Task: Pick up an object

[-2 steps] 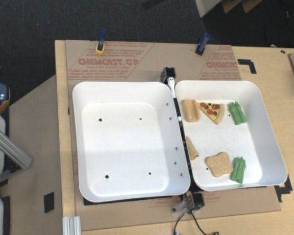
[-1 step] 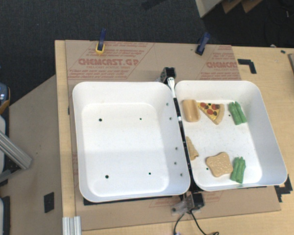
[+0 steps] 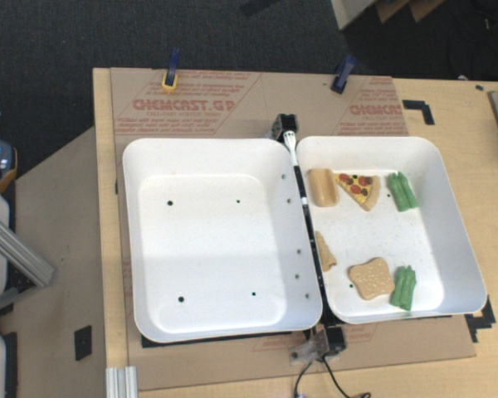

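The right bin [image 3: 448, 222] holds several toy foods. A tan bread roll [image 3: 322, 186] lies at its upper left, with a pizza slice [image 3: 358, 188] beside it and a green bean pod [image 3: 402, 191] further right. Against the left wall lies a small tan piece [image 3: 324, 252]. Near the front sit a toast slice [image 3: 371, 278] and a second green pod [image 3: 404, 287], close together.
The left bin [image 3: 149, 239] sits beside the right one, their rims meeting along a black clamp strip [image 3: 301, 214]. Both rest on a cardboard sheet [image 3: 232, 98] held by a yellow clip [image 3: 171, 79] and a blue clip [image 3: 344, 75] at the back.
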### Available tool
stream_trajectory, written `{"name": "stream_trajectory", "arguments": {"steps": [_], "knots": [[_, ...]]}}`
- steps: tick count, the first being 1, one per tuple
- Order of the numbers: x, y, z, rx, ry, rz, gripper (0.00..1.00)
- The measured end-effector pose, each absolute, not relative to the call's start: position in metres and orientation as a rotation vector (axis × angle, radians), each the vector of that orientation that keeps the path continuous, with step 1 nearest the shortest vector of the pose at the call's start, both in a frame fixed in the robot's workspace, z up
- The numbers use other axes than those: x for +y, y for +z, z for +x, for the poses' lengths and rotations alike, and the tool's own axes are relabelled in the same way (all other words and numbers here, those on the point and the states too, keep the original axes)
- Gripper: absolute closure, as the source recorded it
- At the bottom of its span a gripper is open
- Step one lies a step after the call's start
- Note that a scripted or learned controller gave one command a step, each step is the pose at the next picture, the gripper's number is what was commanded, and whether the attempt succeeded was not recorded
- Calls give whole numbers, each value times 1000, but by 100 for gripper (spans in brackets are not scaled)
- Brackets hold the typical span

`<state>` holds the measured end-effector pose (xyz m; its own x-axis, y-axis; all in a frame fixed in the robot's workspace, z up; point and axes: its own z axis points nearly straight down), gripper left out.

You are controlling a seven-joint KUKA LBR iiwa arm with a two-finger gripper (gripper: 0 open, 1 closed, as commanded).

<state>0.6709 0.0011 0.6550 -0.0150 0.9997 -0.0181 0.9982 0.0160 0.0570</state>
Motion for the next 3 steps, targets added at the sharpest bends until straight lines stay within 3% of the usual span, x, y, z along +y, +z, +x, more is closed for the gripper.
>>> {"name": "stream_trajectory", "arguments": {"steps": [3], "knots": [[4,688,674,2188,82,2132,100]]}}
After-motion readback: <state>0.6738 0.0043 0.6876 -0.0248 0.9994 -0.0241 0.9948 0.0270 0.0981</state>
